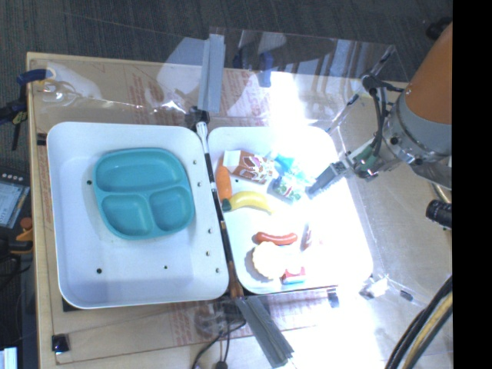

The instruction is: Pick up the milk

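We are seeing the gripper hovering over the right bin, finger state impossible to tell, milk carton lying just beside its tip, banana farther left.

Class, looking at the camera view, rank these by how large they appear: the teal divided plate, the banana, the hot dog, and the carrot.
1. Teal divided plate, by far the largest.
2. Banana and hot dog look about alike, so they are not ranked apart.
3. Carrot, slightly smaller, though glare makes this unsure.
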